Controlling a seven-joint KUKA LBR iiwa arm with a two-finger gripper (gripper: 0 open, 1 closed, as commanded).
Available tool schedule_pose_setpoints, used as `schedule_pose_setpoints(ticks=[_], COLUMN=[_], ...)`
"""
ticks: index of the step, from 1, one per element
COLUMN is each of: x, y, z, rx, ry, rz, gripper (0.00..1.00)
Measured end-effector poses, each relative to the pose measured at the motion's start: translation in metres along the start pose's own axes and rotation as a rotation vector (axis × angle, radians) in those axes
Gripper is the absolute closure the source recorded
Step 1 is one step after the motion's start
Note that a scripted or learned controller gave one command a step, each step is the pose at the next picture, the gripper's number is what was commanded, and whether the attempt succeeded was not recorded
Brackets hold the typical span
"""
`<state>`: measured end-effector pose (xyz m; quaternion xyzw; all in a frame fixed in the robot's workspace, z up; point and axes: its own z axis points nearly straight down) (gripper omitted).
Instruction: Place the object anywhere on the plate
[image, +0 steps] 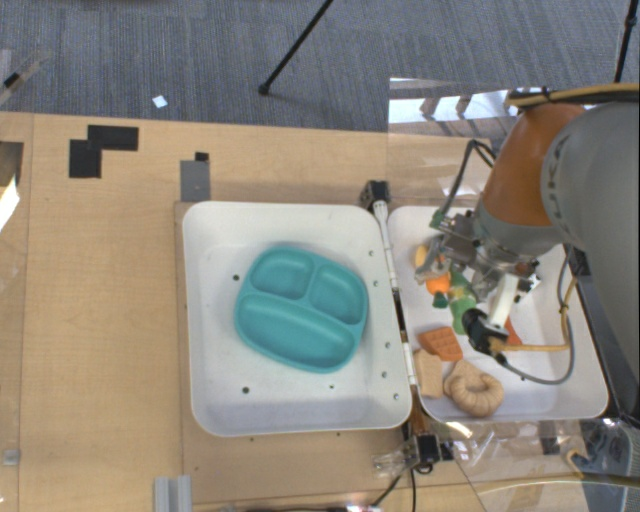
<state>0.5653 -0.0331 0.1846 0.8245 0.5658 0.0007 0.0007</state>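
Here the teal plate (301, 308) sits mid-bin, clear of every wall.

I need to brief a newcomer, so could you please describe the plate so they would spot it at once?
Two white bins sit side by side; look in the left bin, away from the arm. The plate lies near its middle: a teal, rounded-square dish split into three compartments, unlike the small food-like items crowding the right bin.

no readable text, labels, brands or numbers anywhere
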Motion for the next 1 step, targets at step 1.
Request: schedule_pose_setpoints(ticks=[1], x=[0.0000], y=[0.0001], z=[-0.0002], rx=[0.000], ry=[0.000], rz=[0.000], gripper=[0.00])
